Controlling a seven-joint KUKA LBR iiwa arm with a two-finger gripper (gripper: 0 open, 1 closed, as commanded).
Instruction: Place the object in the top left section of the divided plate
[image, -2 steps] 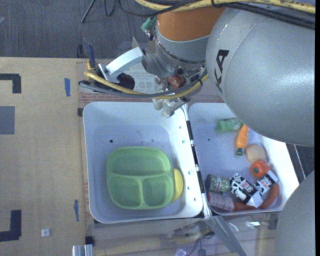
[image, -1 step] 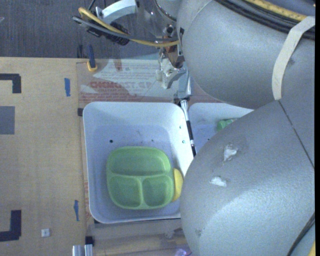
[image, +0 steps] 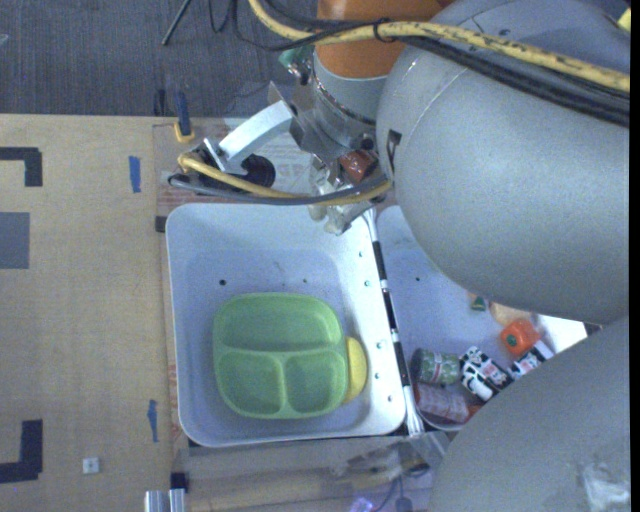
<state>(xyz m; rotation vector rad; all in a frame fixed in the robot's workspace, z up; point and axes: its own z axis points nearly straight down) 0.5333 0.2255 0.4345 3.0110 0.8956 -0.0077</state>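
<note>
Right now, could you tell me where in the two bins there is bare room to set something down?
In the left bin, the floor above the green plate is bare, up to the far wall. The plate's three sections are bare too. A yellow item crowds its right edge. The right bin's lower part is cluttered with small items; the arm covers most of it.

divided plate in left bin, small items in right bin

A tan bench marked with blue tape sits against dark grey floor.
</note>
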